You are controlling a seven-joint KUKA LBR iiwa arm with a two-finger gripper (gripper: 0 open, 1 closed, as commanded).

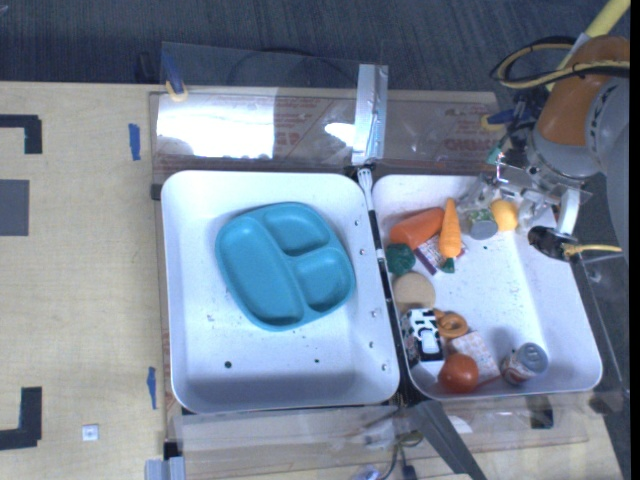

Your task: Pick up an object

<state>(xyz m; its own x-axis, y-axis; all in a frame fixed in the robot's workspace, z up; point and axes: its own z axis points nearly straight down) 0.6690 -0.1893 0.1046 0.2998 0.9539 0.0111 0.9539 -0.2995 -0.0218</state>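
Two white bins (pixel 200 368), no legible labels

The arm comes in from about 2 o'clock, grey body with the orange band (pixel 567 108) sitting just above the wrist. The gripper (pixel 505 193) hangs low at the wrist's 8 o'clock side, pointing down and left. Yellow cabling loops over the top of the arm.

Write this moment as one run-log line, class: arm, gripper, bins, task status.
arm: over right bin's far corner | gripper: fingers unclear, near yellow ball | left bin: blue divided plate | status: no pick seen
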